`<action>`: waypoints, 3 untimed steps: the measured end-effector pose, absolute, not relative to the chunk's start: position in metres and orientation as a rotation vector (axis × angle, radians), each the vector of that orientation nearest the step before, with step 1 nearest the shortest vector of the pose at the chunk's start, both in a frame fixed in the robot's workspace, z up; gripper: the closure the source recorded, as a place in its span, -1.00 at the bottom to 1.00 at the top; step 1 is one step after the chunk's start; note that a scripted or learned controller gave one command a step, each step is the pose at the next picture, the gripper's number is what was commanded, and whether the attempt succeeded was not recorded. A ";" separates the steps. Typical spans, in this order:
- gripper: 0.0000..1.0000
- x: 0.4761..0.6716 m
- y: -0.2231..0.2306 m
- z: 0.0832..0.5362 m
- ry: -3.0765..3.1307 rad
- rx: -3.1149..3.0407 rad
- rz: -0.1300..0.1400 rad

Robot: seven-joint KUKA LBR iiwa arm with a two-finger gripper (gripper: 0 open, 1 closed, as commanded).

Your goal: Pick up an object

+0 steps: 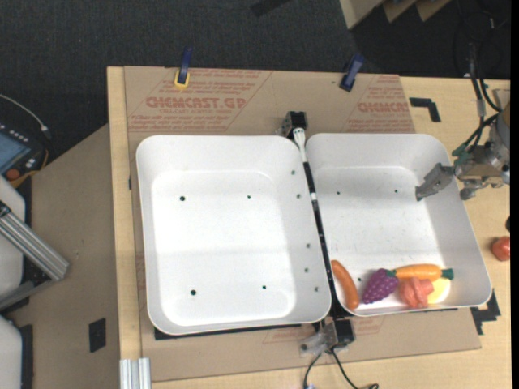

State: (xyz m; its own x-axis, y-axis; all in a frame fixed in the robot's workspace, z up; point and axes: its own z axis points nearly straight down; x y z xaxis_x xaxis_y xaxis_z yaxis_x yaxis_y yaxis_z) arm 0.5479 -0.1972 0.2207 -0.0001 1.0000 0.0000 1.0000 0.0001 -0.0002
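Observation:
Several toy foods lie along the near edge of the right bin (381, 217): an orange-red sausage (345, 284), a purple bunch of grapes (379, 286), an orange carrot (419, 272), a pink-red piece (413, 292) and a yellow piece (439, 292) partly hidden behind it. My gripper (446, 191) hangs over the bin's far right rim, well above and behind the toys. It is open, with one grey finger (431, 182) pointing left and nothing between the two.
The left bin (219, 233) sits beside the right one, with a black hinge strip (312, 209) between them. A small red object (501, 249) lies on the bench outside the right bin. Two clamps (183, 73) hold the cardboard at the back.

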 end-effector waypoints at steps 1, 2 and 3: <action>-1.00 0.541 -0.163 0.393 -2.240 -2.229 -0.018; -1.00 0.554 -0.123 0.546 -2.242 -2.228 -0.020; -1.00 0.533 -0.231 0.535 -2.215 -2.239 0.002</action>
State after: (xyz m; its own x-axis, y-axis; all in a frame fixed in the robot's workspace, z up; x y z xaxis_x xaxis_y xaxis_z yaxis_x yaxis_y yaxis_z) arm 0.5334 -0.2305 0.5353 0.0108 0.9999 -0.0063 0.9999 -0.0108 0.0042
